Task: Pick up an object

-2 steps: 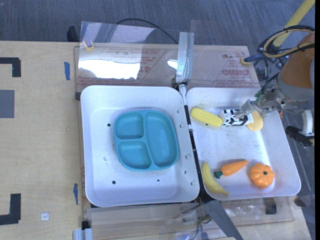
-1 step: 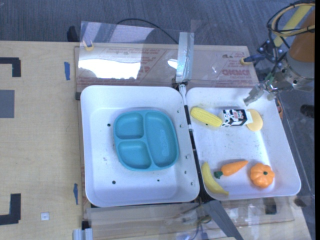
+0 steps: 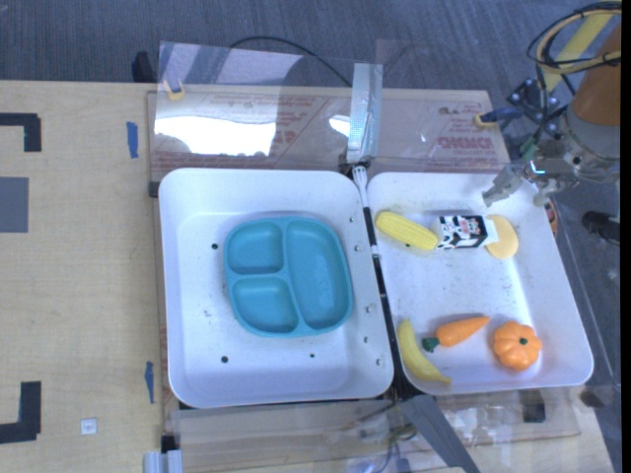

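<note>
1. The right bin (image 3: 567, 294) holds all the loose objects. Along its far side lie a corn cob (image 3: 406, 231), a small black-and-white carton (image 3: 461, 232) just beside it, and a pale yellow slice (image 3: 503, 236) touching the carton's right end.
2. Along its near side lie a banana (image 3: 418, 353) by the left wall, a carrot (image 3: 459, 331) with its green end toward the banana, and an orange pumpkin (image 3: 517, 346) just to the right of the carrot.
3. The gripper (image 3: 518, 180) hangs over the far right corner of that bin, near the pale slice and the carton but apart from both — nothing sits between its fingers. They look slightly spread, though they are small and partly lost among cables, so I cannot tell for sure.
4. The left bin (image 3: 187, 264) holds a blue divided plate (image 3: 288, 275) with three compartments — the plate lies roughly in the bin's middle.
5. The two bins meet at a dark seam, and behind them stands a clear plastic sheet (image 3: 246, 106) with glare that blurs the printing on it.
6. The arm (image 3: 596, 97) is cut off by the right edge; its orange band shows, and yellow and black cables (image 3: 562, 42) loop above it.
7. The carton's markings are too small to read.
</note>
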{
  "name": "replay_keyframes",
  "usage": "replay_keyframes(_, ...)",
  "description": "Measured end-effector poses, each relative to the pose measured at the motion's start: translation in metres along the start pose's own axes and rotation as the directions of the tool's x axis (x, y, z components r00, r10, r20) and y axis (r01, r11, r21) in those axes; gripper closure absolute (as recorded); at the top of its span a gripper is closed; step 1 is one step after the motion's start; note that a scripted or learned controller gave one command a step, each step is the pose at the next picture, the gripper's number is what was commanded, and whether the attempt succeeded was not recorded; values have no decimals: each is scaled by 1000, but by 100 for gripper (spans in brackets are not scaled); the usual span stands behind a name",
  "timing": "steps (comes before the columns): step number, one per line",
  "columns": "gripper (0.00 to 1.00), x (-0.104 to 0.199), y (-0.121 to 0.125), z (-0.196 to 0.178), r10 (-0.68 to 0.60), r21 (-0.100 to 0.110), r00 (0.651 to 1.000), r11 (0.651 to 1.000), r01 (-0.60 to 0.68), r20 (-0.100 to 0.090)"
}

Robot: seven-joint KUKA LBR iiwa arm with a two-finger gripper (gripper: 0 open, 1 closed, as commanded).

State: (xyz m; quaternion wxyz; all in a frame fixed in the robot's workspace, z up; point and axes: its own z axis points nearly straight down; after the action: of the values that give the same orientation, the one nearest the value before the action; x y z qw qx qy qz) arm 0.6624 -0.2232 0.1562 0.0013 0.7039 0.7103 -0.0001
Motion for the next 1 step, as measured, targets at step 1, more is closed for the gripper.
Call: replay_keyframes(1,0,1,-27,9,-130,7,992,992,130,-5)
